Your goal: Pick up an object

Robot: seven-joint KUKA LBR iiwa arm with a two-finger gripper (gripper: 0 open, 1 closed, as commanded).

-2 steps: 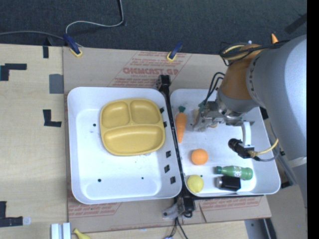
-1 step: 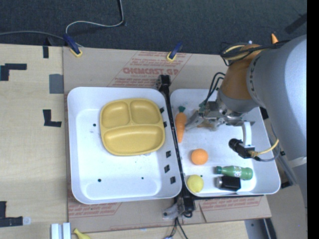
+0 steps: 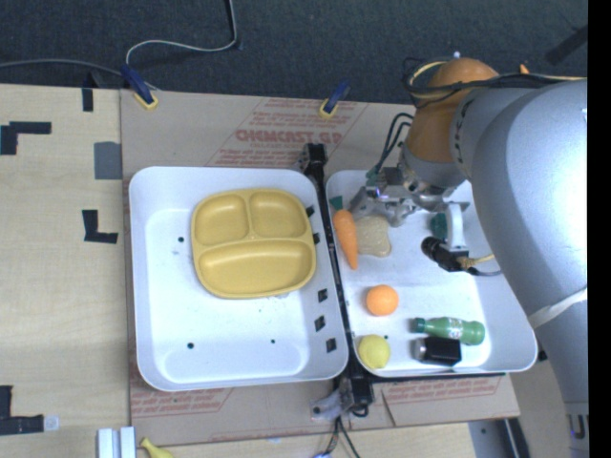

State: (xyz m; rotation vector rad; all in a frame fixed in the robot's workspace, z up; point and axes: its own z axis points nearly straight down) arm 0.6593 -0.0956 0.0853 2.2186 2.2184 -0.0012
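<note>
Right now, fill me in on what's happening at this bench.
The arm reaches in from the right, its pincer low over the top of the right bin, just above a beige piece next to the carrot. I can't tell whether it grips anything. An orange, lemon, green bottle and a black item lie lower in that bin. The left bin holds a yellow tray.

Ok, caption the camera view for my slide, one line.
Arm's hand lowered over a beige piece beside the carrot in the right bin; yellow divided tray in the left bin.
</note>
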